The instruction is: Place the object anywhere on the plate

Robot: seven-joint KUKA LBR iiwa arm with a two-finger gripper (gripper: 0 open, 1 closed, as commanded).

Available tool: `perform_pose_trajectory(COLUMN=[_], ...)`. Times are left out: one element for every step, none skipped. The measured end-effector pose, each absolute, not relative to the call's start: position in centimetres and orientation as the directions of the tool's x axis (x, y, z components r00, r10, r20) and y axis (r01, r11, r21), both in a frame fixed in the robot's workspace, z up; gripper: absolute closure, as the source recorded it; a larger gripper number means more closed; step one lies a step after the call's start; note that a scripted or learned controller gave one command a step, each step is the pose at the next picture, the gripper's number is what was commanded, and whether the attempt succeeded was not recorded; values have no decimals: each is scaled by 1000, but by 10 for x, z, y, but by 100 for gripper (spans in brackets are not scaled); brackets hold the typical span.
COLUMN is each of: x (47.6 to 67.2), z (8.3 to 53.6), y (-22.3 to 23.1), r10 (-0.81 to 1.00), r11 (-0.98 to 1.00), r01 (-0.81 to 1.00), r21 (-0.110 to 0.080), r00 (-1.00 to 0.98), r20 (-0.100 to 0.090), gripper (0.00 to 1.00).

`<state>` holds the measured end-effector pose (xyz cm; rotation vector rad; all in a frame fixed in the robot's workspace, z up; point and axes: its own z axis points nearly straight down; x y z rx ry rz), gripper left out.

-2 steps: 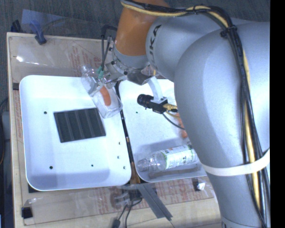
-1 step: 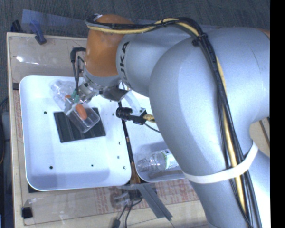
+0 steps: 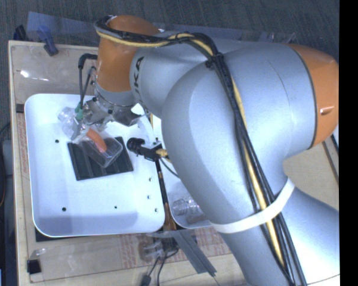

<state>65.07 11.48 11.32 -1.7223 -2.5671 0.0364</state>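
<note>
setting the object down onto the dark plate

working from the largest item down: the grey arm (image 3: 244, 148) crosses from the right and covers most of the right bin (image 3: 188, 216), on whose visible strip a clear item (image 3: 185, 207) lies. the left bin (image 3: 89, 213) on the surface (image 3: 24, 64) is in plain view. a dark, ribbed rectangular plate (image 3: 89, 165) lies flat near the middle of this bin.

the end effector (image 3: 89, 121) hangs over the plate's upper edge. whether it is parted or closed cannot be told at this resolution, nor whether it grips anything. directly beneath it sits a clear plastic piece (image 3: 110, 151) with an orange object (image 3: 96, 140) against it; both overlap the plate's upper right part. contact with the end effector cannot be confirmed.

procedure, as judged from this view:
1. lower straight down, without sideways drift, so the orange object meets the ribbed area inside the plate's edges.
2. release only once the object rests on the plate.
3. withdraw vertically, avoiding the clear plastic piece, which is light and likely to be dragged.
</note>
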Motion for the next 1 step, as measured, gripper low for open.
perform_pose_trajectory(x=[655], z=[107], y=[113], r10=[929], r11=[371], r01=[928], r21=[-21], r00=[-371], r20=[18], gripper=[0])
